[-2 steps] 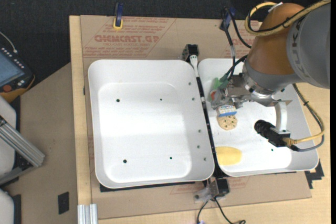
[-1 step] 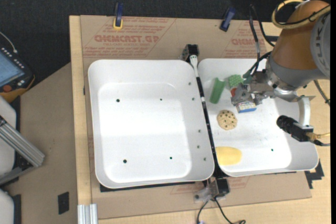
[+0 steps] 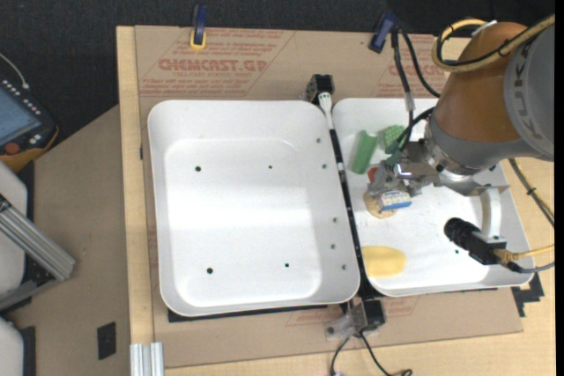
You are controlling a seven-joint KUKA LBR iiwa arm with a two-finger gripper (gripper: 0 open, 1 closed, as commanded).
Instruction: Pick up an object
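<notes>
My gripper (image 3: 394,178) hangs low in the right bin (image 3: 432,277), reaching in from the right under the orange wrist band. Right beneath its tip lies a small tan object with blue and red markings (image 3: 388,200), touching or nearly touching it. A green block (image 3: 362,151) lies tilted just left of the gripper, and a second green piece (image 3: 391,136) sits behind it. A pale yellow rounded object (image 3: 384,261) rests near the bin's front edge. The wrist hides the tip.
The left bin (image 3: 167,216) stands beside the right one, split from it by a dark rail (image 3: 342,189). Both rest on a cardboard sheet (image 3: 220,57) held by clamps at the back. The arm covers the right bin's far right part.
</notes>
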